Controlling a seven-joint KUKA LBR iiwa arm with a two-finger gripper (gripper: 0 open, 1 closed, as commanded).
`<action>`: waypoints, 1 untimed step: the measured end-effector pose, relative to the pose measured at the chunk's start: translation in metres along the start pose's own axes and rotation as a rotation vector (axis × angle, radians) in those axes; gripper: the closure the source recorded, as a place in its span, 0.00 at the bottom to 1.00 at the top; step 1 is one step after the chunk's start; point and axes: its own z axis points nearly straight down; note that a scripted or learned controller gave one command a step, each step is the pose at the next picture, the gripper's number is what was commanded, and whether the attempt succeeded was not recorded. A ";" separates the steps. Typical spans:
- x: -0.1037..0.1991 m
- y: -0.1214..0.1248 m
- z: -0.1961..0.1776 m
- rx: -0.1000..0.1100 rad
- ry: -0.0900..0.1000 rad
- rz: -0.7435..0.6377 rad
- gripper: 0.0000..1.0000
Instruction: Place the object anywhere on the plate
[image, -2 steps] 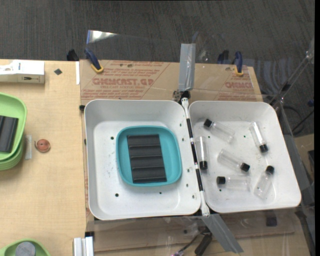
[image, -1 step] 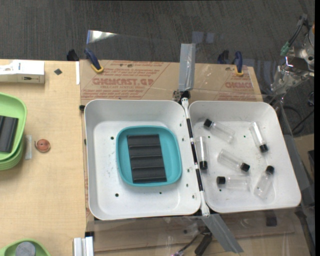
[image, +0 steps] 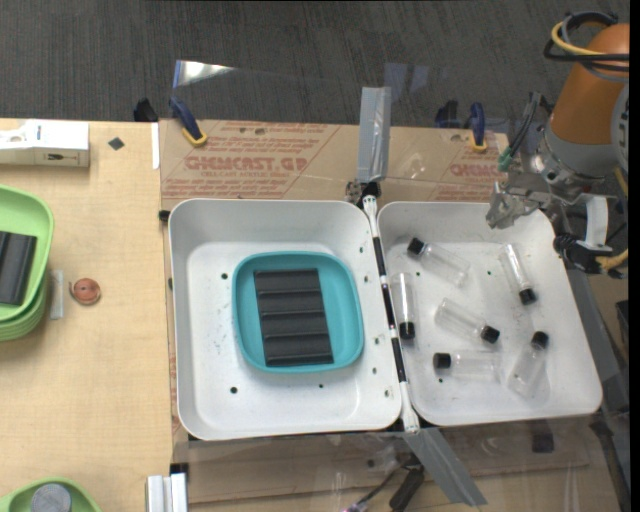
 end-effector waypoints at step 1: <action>-0.001 0.000 0.000 0.000 0.000 0.001 0.00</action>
